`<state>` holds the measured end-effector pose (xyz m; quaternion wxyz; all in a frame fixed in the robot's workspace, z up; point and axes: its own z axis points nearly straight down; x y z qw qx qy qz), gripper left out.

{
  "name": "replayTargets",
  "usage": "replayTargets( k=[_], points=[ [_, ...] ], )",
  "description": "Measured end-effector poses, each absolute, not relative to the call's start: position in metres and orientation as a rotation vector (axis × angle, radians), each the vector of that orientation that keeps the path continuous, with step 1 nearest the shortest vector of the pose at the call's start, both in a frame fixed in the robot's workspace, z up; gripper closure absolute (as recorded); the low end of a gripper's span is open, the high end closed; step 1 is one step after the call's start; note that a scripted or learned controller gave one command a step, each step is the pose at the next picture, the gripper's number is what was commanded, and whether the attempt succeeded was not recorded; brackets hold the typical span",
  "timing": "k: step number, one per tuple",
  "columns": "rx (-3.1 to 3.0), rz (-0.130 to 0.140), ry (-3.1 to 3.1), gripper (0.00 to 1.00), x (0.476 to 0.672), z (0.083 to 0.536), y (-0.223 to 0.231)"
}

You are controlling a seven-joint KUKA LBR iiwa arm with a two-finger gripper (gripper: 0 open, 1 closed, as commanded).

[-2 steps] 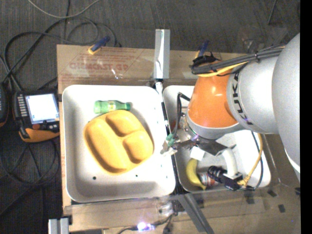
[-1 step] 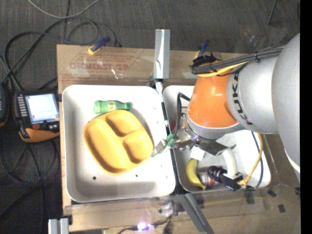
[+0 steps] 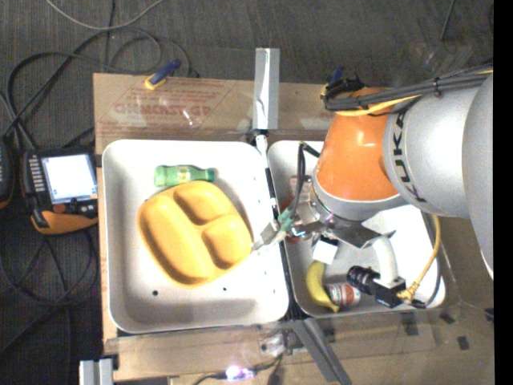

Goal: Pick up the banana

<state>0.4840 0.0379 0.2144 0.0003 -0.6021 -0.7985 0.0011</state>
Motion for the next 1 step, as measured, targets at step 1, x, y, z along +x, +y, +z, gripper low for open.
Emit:
replayTargets(
  k=[1],
  points=[
    [-1.827, 0.005, -2.553, 0.0, 0.5184, 0.1051, 0.1247]
  ],
)
